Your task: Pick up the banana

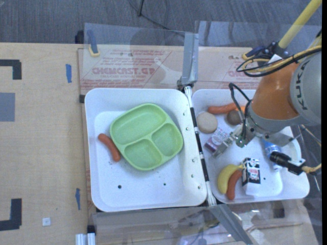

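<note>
Banana (225,175) is what we are after, and it lies at the near edge of the right bin (299,187), a short yellow curve with a red-orange sausage (232,184) pressed along its right side and a small black-and-white carton (250,175) standing just beyond that. We judge it light and smooth-skinned, probably a toy or a firm fruit, so it should lift easily but could roll or slide out of a poor pinch. We would take it across its thick middle, fingers set crosswise to the curve, since the ends taper and would slip. The crowding worries us: a finger coming down on the right side may land on the sausage or nudge the carton, so the bin-wall side on the left looks freer, though the wall itself is close. A little farther back sits a small purple-and-white packet (218,141), and just beside it hangs the gripper (241,138), above and behind the banana and well short of it; whether its fingers are spread or pressed together we cannot tell, and nothing visible sits between them. To the right lies a blue bottle (272,150). Farther still are a round beige bun (207,122), a brownish ball (234,117) and another orange sausage (222,108). In the left bin (97,157) rest a green divided plate (146,136) and one more sausage (109,147).
</note>
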Tool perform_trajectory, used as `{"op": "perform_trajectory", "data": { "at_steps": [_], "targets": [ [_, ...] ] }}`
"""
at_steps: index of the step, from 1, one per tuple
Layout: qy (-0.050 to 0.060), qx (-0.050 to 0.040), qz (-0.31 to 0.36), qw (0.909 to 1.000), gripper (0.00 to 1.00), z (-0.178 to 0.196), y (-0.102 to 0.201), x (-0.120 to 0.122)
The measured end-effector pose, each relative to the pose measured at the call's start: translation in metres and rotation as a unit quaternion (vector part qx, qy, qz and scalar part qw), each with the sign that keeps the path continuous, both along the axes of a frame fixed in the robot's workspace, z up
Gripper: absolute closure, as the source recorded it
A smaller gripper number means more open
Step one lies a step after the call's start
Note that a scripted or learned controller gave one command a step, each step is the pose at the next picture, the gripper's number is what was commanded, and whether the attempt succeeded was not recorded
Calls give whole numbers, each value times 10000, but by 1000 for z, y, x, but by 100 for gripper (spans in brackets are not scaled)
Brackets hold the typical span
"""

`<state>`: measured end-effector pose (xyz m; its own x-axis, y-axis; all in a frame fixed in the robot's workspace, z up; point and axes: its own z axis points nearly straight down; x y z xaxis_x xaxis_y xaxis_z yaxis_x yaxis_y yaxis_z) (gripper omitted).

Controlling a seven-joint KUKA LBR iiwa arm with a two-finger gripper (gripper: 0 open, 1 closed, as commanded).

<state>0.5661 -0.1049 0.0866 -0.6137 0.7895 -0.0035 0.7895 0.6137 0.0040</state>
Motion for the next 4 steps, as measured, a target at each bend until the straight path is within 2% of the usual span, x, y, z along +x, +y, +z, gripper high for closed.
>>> {"op": "perform_trajectory", "data": {
  "at_steps": [1, 2, 3, 4],
  "targets": [
    [-6, 2, 246, 9997, 0, 0, 3, 38],
    [6, -7, 2260, 9741, 0, 0, -3, 13],
    [-16, -22, 3470, 9379, 0, 0, 2, 49],
    [-4, -21, 4497, 8932, 0, 0, 3, -12]
  ]
}}
